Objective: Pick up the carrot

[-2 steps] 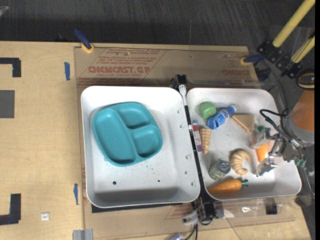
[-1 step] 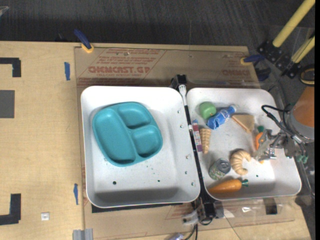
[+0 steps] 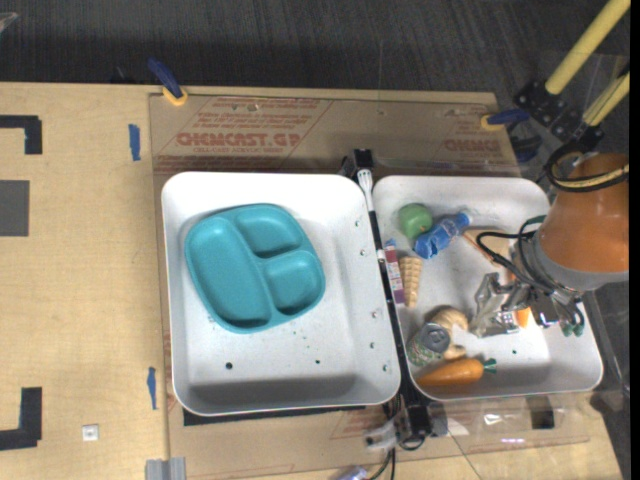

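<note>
The carrot (image 3: 452, 371), orange with a green stub at its right end, lies along the front wall of the right bin (image 3: 575, 368). My gripper (image 3: 489, 306) hangs over the middle of that bin, a little above and to the right of the carrot and apart from it. The grey arm with its orange band (image 3: 590, 230) reaches in from the right. I see nothing held by the gripper.
Beside the carrot lie a round tin (image 3: 430, 342) and a beige lump (image 3: 449, 319). A green ball (image 3: 414, 218), a blue bottle (image 3: 441, 234) and a cone (image 3: 410, 276) sit further back. The left bin (image 3: 200, 368) holds a teal divided plate (image 3: 254, 265).
</note>
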`<state>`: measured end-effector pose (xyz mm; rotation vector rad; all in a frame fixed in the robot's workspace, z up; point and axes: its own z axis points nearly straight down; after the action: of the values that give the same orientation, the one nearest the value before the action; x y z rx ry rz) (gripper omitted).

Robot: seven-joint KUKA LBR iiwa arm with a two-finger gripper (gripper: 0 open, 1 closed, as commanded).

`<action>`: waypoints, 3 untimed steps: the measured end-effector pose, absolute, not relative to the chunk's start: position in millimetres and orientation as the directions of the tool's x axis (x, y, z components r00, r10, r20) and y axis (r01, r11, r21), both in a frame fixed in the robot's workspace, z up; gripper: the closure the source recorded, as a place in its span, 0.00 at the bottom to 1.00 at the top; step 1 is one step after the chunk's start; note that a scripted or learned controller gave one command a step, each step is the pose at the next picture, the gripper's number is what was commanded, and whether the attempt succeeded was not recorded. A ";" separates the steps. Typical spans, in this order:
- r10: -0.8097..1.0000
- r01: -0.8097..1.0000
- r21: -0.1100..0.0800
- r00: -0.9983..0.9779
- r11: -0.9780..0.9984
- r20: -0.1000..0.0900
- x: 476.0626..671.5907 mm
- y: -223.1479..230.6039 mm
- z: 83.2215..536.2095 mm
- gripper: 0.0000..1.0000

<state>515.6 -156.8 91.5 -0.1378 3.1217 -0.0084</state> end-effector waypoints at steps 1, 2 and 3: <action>-0.089 -0.089 -0.008 -0.996 0.996 -0.026 518.9 -156.0 103.0 1.00; -0.090 -0.090 -0.009 -0.995 0.996 -0.033 521.6 -155.0 113.6 1.00; -0.185 -0.185 -0.003 -0.983 0.983 -0.014 627.8 -164.1 89.9 1.00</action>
<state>627.8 -164.1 89.9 -0.2910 3.1136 -0.0023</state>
